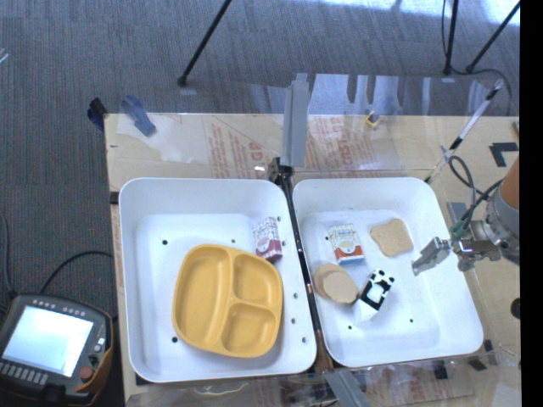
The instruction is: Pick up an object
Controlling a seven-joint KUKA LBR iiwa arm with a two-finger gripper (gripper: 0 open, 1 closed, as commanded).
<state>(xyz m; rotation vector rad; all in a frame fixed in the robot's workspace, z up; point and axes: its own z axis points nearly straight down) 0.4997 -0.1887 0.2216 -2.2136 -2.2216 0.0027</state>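
End effector (pixel 433 257) hangs over the right side of the right bin (pixel 454 325), reaching in from the right edge, and nothing sits between its tips; whether it is apart or together I cannot tell from this angle. It holds nothing, so this is the approach step, the pick not yet made.

Candidates lie to its left on the bin floor: a black-and-white carton (pixel 375 291) nearest, just below and left of the tip; a round cookie (pixel 337 284) touching or just beside that carton; a slice of toast (pixel 391 237) up and left; a small blue-and-white box (pixel 344 242) beside it. Over in the left bin (pixel 140 219), a yellow divided plate (pixel 227 311) fills the middle, with a small red-and-white packet (pixel 268 237) just off its upper right rim.

Next move, by my reading: choose one item, likely the carton as the closest; centre above it, turn to straddle its narrow side, come down and close; the cookie crowding it could get nudged or caught too.
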